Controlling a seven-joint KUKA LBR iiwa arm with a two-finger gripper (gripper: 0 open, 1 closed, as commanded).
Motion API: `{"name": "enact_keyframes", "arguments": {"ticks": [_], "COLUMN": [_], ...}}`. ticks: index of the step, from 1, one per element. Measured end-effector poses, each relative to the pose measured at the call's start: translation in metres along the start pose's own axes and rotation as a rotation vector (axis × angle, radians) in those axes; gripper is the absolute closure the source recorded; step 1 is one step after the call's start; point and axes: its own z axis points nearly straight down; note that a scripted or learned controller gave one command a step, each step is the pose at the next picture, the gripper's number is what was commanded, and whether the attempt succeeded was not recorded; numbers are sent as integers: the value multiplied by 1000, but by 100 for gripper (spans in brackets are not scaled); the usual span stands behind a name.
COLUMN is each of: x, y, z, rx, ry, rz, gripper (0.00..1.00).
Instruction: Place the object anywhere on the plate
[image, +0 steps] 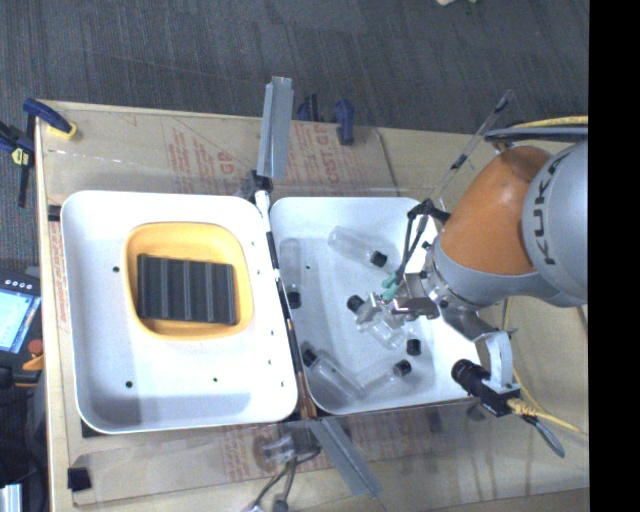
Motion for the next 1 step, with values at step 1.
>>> {"name": "enact_keyframes", "arguments": {"ticks": [1], "x": [72], "y": [71], "z": [-19], "rx": [1], "ry": [1], "rz": [-83], "gripper": [100]}}
